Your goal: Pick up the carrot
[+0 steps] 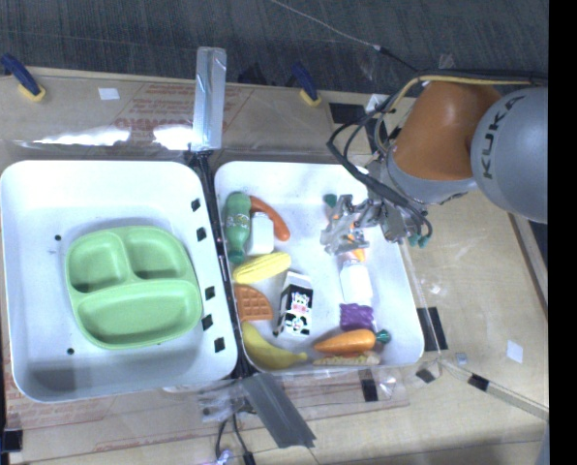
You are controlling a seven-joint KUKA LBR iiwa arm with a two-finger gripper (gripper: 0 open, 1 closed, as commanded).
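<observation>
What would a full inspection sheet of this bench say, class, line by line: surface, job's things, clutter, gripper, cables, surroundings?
Surface: two white bins side by side; left bin holds a green divided plate.
Job's things: carrot lies near the right bin's front edge, untouched.
Clutter: banana, milk carton, waffle, corn, green bottle, purple item, white bottle.
Gripper: gripper over the right bin's far right part, away from the carrot.
Cables: black cables loop by the wrist.
Surroundings: blue clamps on the bench's far edge.
</observation>
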